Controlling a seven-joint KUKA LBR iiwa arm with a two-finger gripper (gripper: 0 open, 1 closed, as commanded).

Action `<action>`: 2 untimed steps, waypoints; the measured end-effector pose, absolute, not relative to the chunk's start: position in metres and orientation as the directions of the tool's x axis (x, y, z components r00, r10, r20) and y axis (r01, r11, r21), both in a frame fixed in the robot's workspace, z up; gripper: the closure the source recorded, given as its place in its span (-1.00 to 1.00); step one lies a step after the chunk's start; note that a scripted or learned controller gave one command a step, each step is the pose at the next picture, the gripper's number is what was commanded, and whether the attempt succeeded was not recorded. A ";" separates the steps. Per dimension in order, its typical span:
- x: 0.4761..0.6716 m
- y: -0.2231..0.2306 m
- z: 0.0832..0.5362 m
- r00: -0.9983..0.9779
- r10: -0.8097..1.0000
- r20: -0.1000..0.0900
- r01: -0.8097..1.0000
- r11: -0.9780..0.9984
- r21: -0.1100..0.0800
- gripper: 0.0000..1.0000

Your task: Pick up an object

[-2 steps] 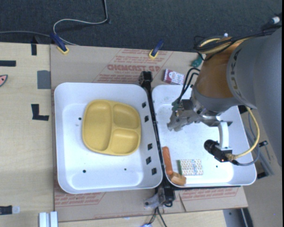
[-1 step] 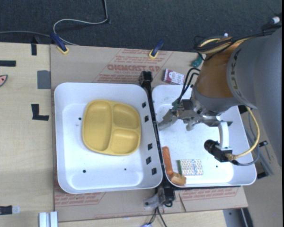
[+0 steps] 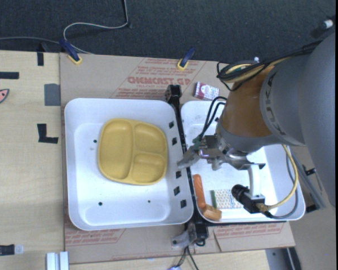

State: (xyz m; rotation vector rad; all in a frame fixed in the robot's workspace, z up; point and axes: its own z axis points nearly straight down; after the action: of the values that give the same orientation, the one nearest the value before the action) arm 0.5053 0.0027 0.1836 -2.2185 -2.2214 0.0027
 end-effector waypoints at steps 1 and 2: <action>0.483 -0.058 0.184 0.001 1.000 -0.001 1.000 -0.001 -0.002 -1.00; 0.484 0.002 0.184 -0.002 1.000 0.001 1.000 0.002 -0.002 -1.00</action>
State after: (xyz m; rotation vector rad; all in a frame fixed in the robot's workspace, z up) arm 0.4836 0.0020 0.1838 -2.2175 -2.2224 0.0014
